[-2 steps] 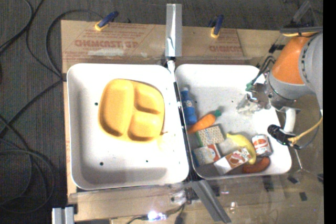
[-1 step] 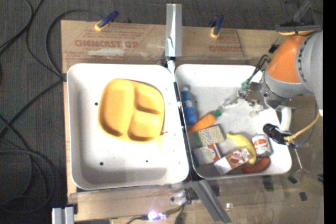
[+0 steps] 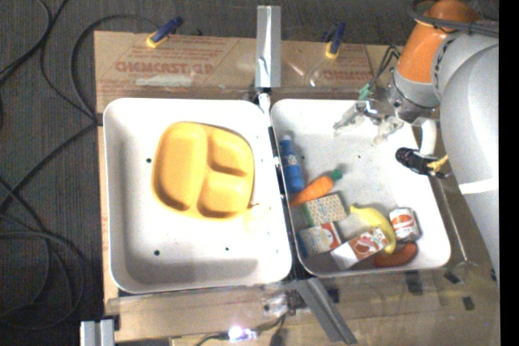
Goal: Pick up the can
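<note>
Over the right bin's (image 3: 284, 121) far side, the jaws (image 3: 366, 119) hung spread apart with nothing between them, near the upper wall. At that bin's near right corner the can (image 3: 405, 224) lay well apart from them, just beside a banana (image 3: 375, 220). Beside it, the left bin (image 3: 130, 255) carried a yellow tray (image 3: 204, 169)

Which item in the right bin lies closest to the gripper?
The blue bottle by the bin's left wall lies closest to the gripper; the carrot, banana and can sit farther toward the near edge.
</note>
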Action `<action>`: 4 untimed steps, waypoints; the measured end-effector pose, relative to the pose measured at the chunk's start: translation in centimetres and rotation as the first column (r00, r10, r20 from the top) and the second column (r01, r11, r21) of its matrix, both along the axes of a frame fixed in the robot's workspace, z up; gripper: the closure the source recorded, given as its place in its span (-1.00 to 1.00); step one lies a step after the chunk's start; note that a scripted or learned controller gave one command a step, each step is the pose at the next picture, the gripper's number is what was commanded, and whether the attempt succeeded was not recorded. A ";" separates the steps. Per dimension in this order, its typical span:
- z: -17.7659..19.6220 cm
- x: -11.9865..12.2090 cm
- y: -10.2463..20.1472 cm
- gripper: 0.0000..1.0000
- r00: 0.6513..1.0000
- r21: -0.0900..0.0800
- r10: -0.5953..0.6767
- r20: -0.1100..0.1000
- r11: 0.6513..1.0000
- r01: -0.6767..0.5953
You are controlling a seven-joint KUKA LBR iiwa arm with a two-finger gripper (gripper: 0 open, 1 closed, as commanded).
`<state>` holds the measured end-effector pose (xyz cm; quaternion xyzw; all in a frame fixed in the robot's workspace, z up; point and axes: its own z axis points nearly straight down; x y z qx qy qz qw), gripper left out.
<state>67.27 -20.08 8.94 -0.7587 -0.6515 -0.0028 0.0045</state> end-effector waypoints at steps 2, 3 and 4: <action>0.5 -15.9 -0.4 -1.00 0.994 0.000 -0.103 0.022 0.995 0.103; 0.5 -17.5 -0.3 -1.00 0.993 -0.003 -0.113 0.029 0.994 0.113; 0.5 -17.6 -0.4 -1.00 0.991 0.001 -0.128 0.027 0.992 0.128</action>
